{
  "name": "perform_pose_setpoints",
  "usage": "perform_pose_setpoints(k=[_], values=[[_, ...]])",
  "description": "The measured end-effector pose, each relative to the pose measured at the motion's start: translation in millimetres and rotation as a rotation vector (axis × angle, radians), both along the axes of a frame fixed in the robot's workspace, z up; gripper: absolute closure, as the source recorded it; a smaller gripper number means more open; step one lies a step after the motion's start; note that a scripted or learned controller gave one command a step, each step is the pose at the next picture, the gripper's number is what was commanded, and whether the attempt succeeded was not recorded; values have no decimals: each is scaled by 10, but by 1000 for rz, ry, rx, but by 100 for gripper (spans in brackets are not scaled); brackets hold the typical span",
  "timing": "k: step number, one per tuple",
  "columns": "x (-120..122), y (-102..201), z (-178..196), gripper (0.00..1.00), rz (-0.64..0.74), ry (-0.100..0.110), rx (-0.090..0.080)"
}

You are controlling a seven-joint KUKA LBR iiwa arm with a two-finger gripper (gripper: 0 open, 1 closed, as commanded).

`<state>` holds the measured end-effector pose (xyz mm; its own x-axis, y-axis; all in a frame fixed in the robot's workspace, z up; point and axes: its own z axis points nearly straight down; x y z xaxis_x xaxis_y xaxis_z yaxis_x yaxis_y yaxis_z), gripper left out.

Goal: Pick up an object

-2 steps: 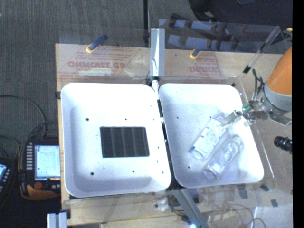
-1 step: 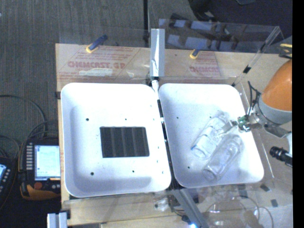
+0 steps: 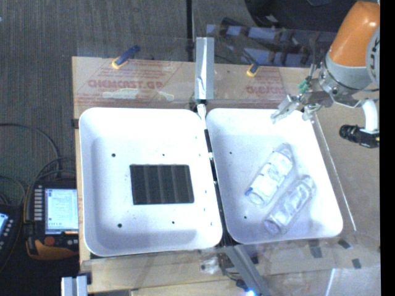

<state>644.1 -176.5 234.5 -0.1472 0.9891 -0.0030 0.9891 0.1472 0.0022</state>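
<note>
At the bottom edge, the table's (image 3: 154, 270) wooden front lip runs under two shallow white bins set side by side. To the far left, on dark carpet, a handheld control pad (image 3: 52, 211) with a lit screen lies among black cables. The left bin (image 3: 99, 134) holds a dark ribbed rectangular panel (image 3: 162, 184) lying flat in its middle. Behind the bins a brown board with red lettering carries two small clamps. The right bin (image 3: 234, 140) holds two clear plastic bottles lying on their sides, slanted, touching each other: one bottle (image 3: 270, 174) nearer the bin's middle, a second bottle (image 3: 289, 205) just beside it toward the front right corner. The gripper (image 3: 295, 105) hangs over the right bin's back right corner, well apart from both bottles, holding nothing; whether it is wide or narrow I cannot tell. Above it, the arm's orange band (image 3: 355, 32) shows at the top right.
</note>
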Motion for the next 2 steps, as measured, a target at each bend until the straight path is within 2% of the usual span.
perform_pose_setpoints(k=[1, 2], values=[[-629, 114, -728, 0, 84, 4, 2], [-655, -20, -1270, 0, 53, -12, 0]])
